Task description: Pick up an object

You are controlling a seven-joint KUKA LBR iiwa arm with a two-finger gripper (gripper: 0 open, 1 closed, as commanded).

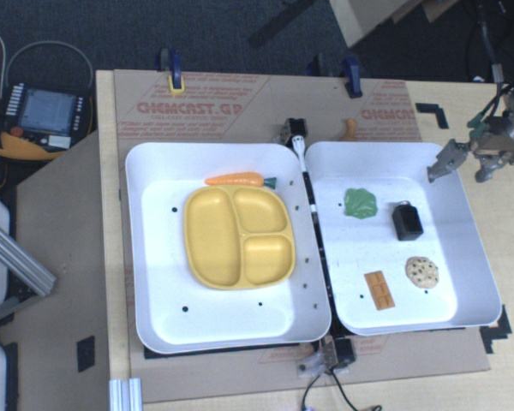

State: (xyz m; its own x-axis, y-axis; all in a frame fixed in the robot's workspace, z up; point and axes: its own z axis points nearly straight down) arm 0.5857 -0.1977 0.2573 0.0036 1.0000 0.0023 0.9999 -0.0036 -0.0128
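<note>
In the right bin [463,298] lie a green leafy piece [359,203], a small black block [407,221], a round speckled cookie [421,271] and an orange-brown cracker [379,288]. In the left bin [150,255] a yellow divided plate [238,235] rests with an orange carrot [236,179] just behind it. My gripper [464,163] hovers over the far right edge of the right bin, open, its two fingers spread with nothing between them. It stands to the right of and behind the black block.
Both bins sit on a cardboard sheet [240,101] held by blue clamps [175,68] at the back. A control pendant [43,114] with cables lies off the bench at the left. A metal rail [8,255] angles in at lower left.
</note>
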